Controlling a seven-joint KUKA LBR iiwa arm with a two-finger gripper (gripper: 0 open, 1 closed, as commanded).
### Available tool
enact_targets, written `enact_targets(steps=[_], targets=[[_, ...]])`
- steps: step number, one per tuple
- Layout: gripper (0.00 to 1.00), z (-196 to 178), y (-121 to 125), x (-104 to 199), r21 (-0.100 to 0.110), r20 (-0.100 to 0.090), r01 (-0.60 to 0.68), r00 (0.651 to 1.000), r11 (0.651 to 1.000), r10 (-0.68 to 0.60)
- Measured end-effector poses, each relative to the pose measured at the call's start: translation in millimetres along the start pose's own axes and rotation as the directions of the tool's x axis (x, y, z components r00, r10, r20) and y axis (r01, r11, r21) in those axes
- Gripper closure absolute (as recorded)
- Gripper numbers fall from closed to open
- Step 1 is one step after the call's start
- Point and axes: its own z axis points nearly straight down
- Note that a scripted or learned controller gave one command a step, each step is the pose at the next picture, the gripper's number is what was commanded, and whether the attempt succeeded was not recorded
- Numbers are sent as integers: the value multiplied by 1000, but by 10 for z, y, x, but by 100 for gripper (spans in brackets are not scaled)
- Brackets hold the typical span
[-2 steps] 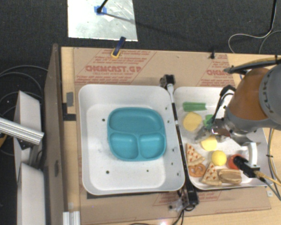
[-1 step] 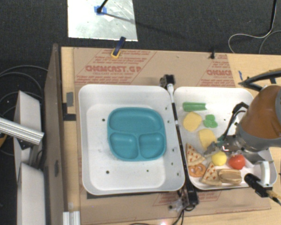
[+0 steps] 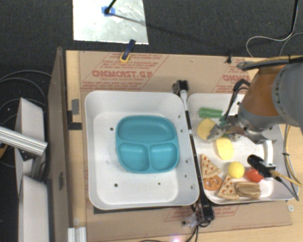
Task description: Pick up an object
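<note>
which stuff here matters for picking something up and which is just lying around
For the job:
- pincer
- yellow pieces under it
- green stick
- yellow ball
- pizza slices
- red piece
- right bin holding them

Lying about:
- blue divided tray in the left bin
- shiny sheet on the floor
- cables at left

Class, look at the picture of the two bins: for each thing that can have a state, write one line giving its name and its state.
Teal tray: flat in the left bin, compartments bare.
Gripper: low in the right bin, above the yellow pieces; grip unclear.
Yellow pieces: lying loose.
Pizza slices: flat on the bin floor.
Green piece: lying near the back wall.
Tomato: resting beside the bread.
</note>
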Motion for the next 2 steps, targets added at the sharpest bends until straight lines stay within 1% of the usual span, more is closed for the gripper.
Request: enact_targets(steps=[1,2], targets=[[0,13,-248,-28,11,-1,-8,1000,1000,8],[100,-97,-228,-27,7,-1,-6,1000,1000,6]])
